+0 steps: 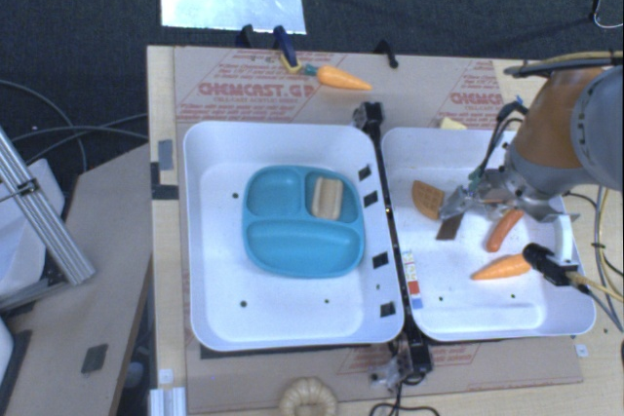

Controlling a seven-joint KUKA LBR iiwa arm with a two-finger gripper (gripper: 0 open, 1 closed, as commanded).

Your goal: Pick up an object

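Note:
In the right bin (487,317) lie a round tan cracker-like piece (426,199), an orange sausage-shaped piece (504,229) and an orange carrot (501,268). My gripper (456,209) hangs low over this bin, just right of the tan piece and left of the sausage-shaped piece. Its dark fingers point down and to the left, and nothing shows between them. The grey arm with its orange band (556,127) comes in from the right.
The left bin (219,307) holds a blue divided plate (297,221) with a tan bread-like piece (326,199) in one compartment. Another carrot (339,78) lies on the cardboard behind the bins. A small yellow piece (451,123) sits behind the right bin.

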